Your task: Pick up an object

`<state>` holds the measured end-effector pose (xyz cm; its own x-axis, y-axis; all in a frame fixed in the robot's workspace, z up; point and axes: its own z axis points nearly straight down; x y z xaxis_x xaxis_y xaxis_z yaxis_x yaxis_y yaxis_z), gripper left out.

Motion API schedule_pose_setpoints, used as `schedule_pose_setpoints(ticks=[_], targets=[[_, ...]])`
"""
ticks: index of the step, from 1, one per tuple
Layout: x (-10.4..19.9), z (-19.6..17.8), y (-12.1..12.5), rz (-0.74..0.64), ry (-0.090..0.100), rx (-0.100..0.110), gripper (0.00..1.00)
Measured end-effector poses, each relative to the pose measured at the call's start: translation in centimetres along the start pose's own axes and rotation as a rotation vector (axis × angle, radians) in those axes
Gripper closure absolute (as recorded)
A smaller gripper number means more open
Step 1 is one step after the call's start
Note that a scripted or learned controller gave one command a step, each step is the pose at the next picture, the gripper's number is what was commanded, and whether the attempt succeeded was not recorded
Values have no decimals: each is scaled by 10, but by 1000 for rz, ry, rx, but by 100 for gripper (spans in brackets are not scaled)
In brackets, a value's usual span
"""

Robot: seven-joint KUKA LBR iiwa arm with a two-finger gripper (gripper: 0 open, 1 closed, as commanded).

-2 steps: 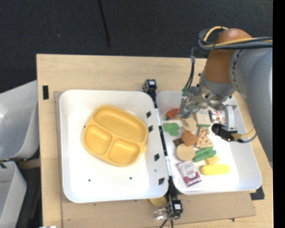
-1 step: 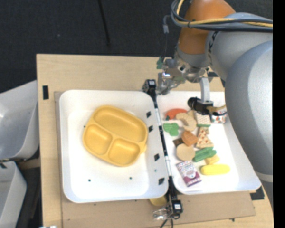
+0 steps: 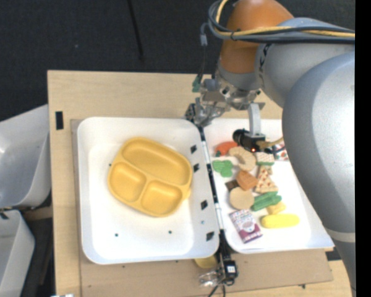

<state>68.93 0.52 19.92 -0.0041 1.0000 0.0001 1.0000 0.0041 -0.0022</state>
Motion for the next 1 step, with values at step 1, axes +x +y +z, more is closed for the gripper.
schedule_pose_setpoints(ticks=[1], targets=[[-4,-3,-6,1,-3,1,100]])
